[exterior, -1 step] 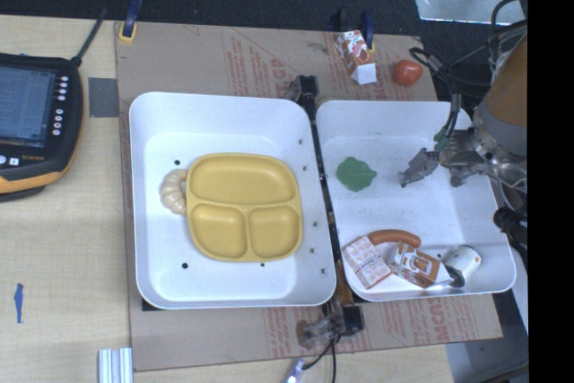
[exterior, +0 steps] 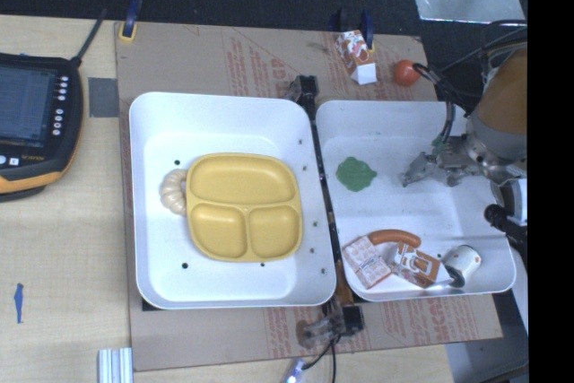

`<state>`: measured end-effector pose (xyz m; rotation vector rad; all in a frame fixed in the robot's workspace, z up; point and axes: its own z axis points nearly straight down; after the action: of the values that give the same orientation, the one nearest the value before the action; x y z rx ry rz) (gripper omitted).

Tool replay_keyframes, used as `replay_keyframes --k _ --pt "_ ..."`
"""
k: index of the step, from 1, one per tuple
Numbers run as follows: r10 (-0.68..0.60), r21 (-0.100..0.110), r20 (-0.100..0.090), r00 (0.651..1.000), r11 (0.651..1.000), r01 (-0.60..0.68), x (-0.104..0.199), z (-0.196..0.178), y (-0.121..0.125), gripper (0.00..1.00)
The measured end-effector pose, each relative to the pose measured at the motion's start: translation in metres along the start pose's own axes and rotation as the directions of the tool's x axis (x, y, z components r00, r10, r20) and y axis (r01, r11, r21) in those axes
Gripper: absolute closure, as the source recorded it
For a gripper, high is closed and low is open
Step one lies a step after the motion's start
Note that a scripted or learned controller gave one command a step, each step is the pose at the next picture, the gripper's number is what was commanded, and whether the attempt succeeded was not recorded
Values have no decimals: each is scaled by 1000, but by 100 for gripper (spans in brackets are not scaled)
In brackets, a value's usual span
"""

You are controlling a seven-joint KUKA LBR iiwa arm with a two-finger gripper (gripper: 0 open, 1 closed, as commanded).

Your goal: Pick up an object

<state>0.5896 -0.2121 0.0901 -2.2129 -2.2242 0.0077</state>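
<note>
At the far left of the tabletop [exterior: 54, 265], a pale wood-grain surface, lies a handheld control pendant [exterior: 36, 121] with a dark screen and an orange rubbery casing. A flat sheet of brown cardboard [exterior: 224, 58] printed with red lettering underlies both bins.

The left bin [exterior: 148, 193] is smooth white plastic with rounded corners. In it rests a glossy yellow divided plate [exterior: 242, 204], one long compartment on its far side and two smaller ones on its near side. A pale, lumpy, ridged object [exterior: 172, 190] touches the plate's left edge, partly tucked under it.

The right bin [exterior: 404, 126] has the same white plastic. On its floor lies a flat, matte green, roughly round piece [exterior: 356, 174], apart from everything else. Along the near wall is a cluster: a crinkled red-and-white packet [exterior: 366, 261], an orange-red sausage-shaped item [exterior: 395, 238] just beyond it, a second printed packet [exterior: 417, 267] and a white cup-like object [exterior: 463, 261] lying on its side at the right.

The gripper [exterior: 429, 170] reaches in from the right over the bin's far-right part, grey metal, jaws spread apart and grasping nothing; their tips sit near the bin floor, to the right of the green piece and not touching it.

Beyond the bins on the cardboard stand a small printed carton [exterior: 356, 56] and a small red ball [exterior: 406, 72].
</note>
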Motion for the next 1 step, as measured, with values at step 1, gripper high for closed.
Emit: replay_keyframes --k 1 --pt "-1 -1 -2 1000 1000 1 47 -22 -114 0"
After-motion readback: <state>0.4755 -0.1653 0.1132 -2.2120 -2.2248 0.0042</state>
